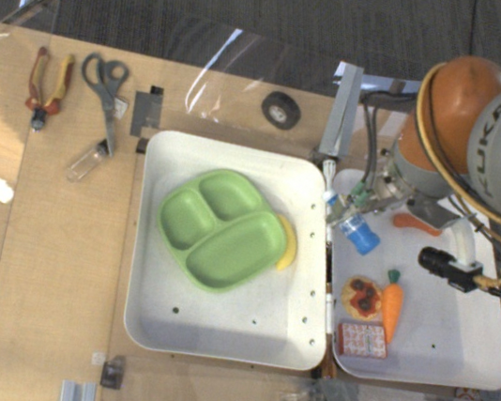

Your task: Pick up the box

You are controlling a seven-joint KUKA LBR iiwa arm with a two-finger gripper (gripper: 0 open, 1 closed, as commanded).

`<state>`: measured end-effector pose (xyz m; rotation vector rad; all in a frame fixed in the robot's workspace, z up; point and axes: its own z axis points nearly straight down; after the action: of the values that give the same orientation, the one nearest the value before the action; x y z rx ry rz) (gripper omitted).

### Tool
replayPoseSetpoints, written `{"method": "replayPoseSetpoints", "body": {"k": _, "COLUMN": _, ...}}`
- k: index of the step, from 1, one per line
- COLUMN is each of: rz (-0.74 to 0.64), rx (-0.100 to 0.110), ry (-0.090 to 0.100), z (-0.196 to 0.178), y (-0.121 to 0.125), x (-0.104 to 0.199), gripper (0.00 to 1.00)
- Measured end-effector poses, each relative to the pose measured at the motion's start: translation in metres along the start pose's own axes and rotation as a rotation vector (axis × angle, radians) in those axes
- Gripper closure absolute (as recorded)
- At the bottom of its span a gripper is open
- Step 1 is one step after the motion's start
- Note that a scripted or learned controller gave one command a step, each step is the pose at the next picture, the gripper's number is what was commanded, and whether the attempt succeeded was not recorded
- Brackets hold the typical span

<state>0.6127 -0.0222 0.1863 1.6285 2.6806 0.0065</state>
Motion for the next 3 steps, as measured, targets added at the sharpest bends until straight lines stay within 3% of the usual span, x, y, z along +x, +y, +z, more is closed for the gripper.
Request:
{"method": "replayPoseSetpoints", "body": {"k": 1, "rz": -0.152, "rx": 0.002, "ry": -0.002, "z": 0.063, "y": -0.077, "x": -0.167, "gripper": 1.00}}
{"method": "replayPoseSetpoints", "body": {"k": 2, "rz": 0.354, "rx": 0.003, "ry": -0.001, "z": 0.071, "y": -0.007, "x": -0.137, "gripper": 1.00}}
{"method": "replayPoseSetpoints", "body": {"k": 3, "rz": 0.315, "rx": -0.004, "ry": -0.002, "z": 0.098, "y": 0.003, "x": -0.074, "gripper": 1.00}}
